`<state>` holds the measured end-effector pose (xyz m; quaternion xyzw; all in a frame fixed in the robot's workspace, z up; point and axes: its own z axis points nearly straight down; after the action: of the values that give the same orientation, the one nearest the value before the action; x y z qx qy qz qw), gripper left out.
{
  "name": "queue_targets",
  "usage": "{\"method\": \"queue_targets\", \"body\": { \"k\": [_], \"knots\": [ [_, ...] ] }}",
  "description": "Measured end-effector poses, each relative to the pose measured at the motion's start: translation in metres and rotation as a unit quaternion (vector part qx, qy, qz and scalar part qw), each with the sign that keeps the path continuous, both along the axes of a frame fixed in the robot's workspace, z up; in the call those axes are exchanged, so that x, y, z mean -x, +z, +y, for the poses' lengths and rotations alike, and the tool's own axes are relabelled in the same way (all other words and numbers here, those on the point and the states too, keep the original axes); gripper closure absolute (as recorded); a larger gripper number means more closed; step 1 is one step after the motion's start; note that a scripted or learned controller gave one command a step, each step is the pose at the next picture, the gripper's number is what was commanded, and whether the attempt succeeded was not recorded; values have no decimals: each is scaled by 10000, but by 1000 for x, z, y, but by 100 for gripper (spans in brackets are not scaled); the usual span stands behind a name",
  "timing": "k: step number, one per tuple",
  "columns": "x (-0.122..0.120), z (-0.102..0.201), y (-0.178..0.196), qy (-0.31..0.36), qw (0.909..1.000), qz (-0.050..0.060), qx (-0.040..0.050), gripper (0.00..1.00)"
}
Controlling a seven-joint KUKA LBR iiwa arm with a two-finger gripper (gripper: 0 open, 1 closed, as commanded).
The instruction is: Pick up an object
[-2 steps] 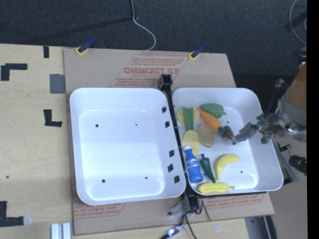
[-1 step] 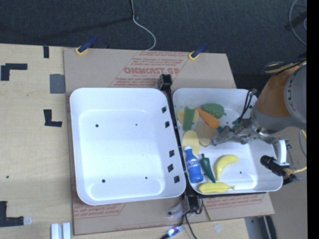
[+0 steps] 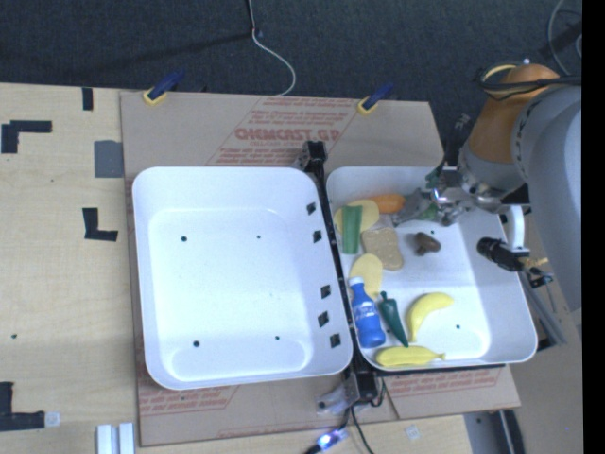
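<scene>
Dark carpet lies behind the bench [image 3: 57, 253], whose pale wood top carries a brown cardboard sheet [image 3: 274, 130] under two white bins. Objects for picking all sit in the right bin [image 3: 473, 287]. Closest to my hand [image 3: 437, 206] is a small brown lump [image 3: 427, 243], lying apart on the bin floor just below it. Toward the bin's upper left lie an orange piece [image 3: 388, 201], a green block [image 3: 351, 228] against a pale yellow item [image 3: 366, 216], and a tan speckled slab [image 3: 383, 247] below them. Further down are another pale yellow piece [image 3: 367, 272], a blue bottle [image 3: 367, 318] with a white cap, a dark green pepper-like piece [image 3: 393, 318] beside it, a yellow banana [image 3: 427, 308], and a second yellow fruit [image 3: 408, 356] along the near wall.

My hand hangs over the upper part of this bin, near the orange piece; nothing shows between its fingers, and I cannot tell whether it is spread or closed. My grey arm [image 3: 558, 159] with its orange band [image 3: 496, 126] enters from the right.

Beside it, the left bin [image 3: 227, 272] shows its white floor with small dark dots. Black clips [image 3: 317, 159] join the two bins at their shared edge.
</scene>
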<state>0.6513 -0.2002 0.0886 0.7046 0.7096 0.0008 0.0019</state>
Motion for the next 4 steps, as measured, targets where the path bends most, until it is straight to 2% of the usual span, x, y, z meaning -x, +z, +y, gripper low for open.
{"method": "queue_targets", "body": {
  "k": [1,2,3,4],
  "knots": [
    [-15,79,-5,6,10000,83,12,0],
    [-17,105,10,-20,10000,18,8,0],
    [-20,163,120,3,10000,-39,-16,0],
    [-18,277,179,35,10000,-12,-36,0]
  ]
}}
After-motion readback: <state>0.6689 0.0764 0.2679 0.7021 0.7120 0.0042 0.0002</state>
